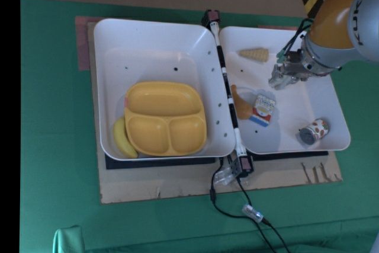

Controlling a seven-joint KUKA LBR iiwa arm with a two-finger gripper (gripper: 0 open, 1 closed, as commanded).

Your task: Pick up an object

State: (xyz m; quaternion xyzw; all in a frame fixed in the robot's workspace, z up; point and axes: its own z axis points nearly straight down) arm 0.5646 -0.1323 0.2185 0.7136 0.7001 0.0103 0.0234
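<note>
Camera view: near, a can (313, 131) lies in the right bin (337, 121); a carton (263, 109) and orange cone (241, 103) sit left. Above them hangs the gripper (283, 77), finger state untellable. Farther, a waffle cone (254, 54).

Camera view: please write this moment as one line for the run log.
gripper: over right bin, nothing seen held | right bin: cone, carton, can | left bin: yellow tray, banana
</note>
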